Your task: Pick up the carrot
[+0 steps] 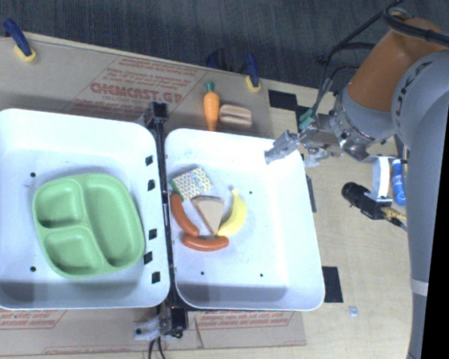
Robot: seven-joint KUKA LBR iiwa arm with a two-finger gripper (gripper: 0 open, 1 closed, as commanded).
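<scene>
Although the carrot (210,109) is the target, the pincer (286,149) hangs above the far right corner of the right bin (297,247), and the carrot lies to its left and a little farther from the camera, outside both bins, on the cardboard sheet (139,84) that covers the tabletop (361,255). If the pincer is wide or narrow I cannot tell, because its tip is small and pale against the white rim; nothing seems to be between its tips.

I think the main risk is a wrong target. Two orange-red sausages (195,228) lie in the right bin, nearer to the camera than the pincer, beside a banana (236,215) and a slice of bread (211,212), and they have almost the carrot's colour and shape. A second risk is the small burger bun (235,117), which lies just beside the carrot on the pincer's side; a sideways approach could push it, or close on it instead. Also the bin's far rim lies close to the carrot and could block a low path.

The carrot's long axis runs away from the camera. Its green top points to the far side and its orange tip points toward the bins.
</scene>
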